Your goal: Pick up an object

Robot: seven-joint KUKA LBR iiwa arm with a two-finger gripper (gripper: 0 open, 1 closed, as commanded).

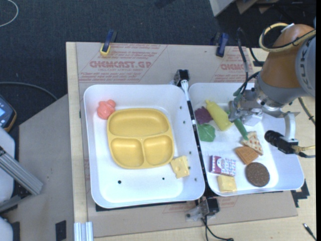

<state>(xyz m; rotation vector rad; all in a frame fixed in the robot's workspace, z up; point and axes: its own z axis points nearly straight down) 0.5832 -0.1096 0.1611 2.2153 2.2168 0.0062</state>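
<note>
My gripper (pixel 241 113) hangs over the upper middle of the right bin (pixel 293 177), below the grey and orange wrist. It is just right of a yellow bottle (pixel 218 114) and over the top end of a thin green stick (pixel 242 129). Close by lie a purple piece (pixel 202 115), a green piece (pixel 206 132), a pizza slice (pixel 253 142), an orange cracker (pixel 246 155), a brown cookie (pixel 257 174), a purple and white packet (pixel 222 165) and a yellow block (pixel 227 184). Nothing is seen lifted off the bin floor.
The left bin (pixel 95 149) holds a yellow divided plate (pixel 140 137), a pink toy (pixel 106 109) at its upper left and a yellow cheese wedge (pixel 180 166) at its lower right. A black part of the arm (pixel 279 141) juts over the right bin's right side.
</note>
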